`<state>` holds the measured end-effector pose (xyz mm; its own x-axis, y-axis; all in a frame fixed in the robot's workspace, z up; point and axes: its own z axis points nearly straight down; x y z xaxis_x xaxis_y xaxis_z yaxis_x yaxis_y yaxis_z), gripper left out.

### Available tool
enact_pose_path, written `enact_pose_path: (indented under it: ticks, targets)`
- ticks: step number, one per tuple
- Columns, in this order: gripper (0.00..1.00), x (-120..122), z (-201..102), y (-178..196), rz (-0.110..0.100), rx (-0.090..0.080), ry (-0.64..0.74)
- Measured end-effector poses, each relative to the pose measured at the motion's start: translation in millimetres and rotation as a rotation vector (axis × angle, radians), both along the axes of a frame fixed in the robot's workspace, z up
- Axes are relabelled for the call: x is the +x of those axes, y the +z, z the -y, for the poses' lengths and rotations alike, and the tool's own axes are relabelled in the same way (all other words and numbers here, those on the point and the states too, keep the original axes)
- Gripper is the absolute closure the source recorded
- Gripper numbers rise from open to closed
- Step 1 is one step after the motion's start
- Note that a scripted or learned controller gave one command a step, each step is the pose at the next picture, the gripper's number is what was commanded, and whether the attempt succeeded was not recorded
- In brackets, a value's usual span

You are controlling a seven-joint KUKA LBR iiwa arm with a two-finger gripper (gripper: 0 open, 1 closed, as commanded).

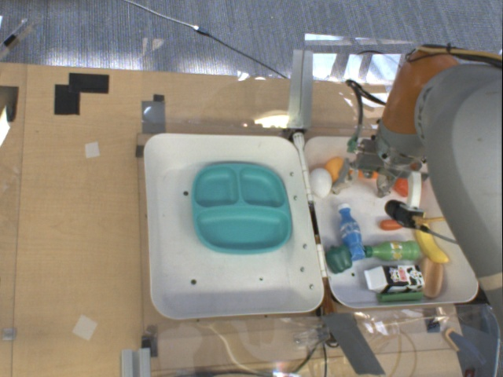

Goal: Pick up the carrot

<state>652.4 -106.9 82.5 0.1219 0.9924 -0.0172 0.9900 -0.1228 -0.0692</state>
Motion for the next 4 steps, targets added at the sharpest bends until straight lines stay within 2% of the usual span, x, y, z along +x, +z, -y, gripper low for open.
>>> enact_pose_path:
  ticks: [1, 2, 3, 4]
  targets:
    - [0.00, 11.2, 30.9, 3.0, 0.049, -0.007, -0.365]
    - [0.00, 14.6, 61.5, 1.0, 0.036, 0.019, -0.332]
    - [0.00, -17.4, 87.3, 3.1, 0.073, -0.007, -0.549]
    - [0.00, 4.1, 10.6, 3.5, 0.075, -0.007, -0.550]
